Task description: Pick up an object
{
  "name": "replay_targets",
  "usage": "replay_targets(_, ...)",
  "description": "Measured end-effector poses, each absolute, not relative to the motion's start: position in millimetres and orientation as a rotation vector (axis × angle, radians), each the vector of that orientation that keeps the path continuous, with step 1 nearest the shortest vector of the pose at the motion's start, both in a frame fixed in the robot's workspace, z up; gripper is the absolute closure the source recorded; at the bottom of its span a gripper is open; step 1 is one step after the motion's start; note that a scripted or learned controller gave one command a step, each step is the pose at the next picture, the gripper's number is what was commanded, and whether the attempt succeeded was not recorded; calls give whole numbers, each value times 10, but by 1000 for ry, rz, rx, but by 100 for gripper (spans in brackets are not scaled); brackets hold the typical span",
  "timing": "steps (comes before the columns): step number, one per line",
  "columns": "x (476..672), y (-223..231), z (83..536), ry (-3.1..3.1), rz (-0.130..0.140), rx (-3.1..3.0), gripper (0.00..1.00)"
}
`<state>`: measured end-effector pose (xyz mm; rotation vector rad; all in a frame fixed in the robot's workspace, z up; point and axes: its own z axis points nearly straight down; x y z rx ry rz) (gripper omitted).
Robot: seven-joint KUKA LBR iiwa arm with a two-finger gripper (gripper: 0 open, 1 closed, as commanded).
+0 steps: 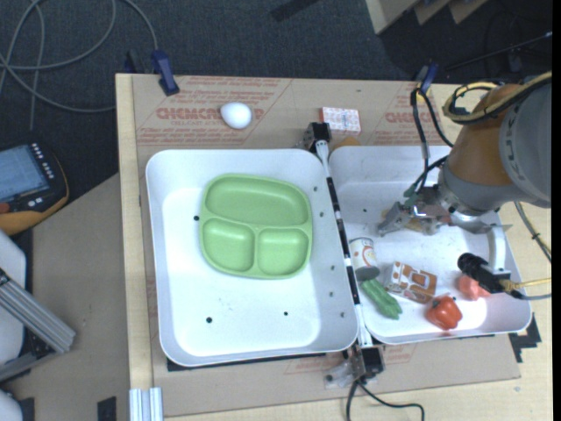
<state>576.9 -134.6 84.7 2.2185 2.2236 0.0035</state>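
Note:
My gripper (408, 221) hangs low over the upper middle of the right bin (386, 169), fingers spread apart and nothing between them. Below it on the bin floor lie a small white-and-orange can (362, 253), a green pepper (381, 296), an orange-brown carton (412, 281), a red tomato-like piece (444, 312) and a pink piece (473, 288). None of them touches the gripper. The left bin (175, 261) holds a green divided plate (257, 225).
On the cardboard behind the bins rest a white egg-shaped ball (235, 114) and a small patterned box (341, 119). Blue clamps (163, 71) grip the board's back edge. The bins' shared wall (340, 235) runs just left of the can.

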Motion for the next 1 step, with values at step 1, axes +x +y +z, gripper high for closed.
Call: replay_targets(1,5216,-1648,1833,2218,1,2219,0)
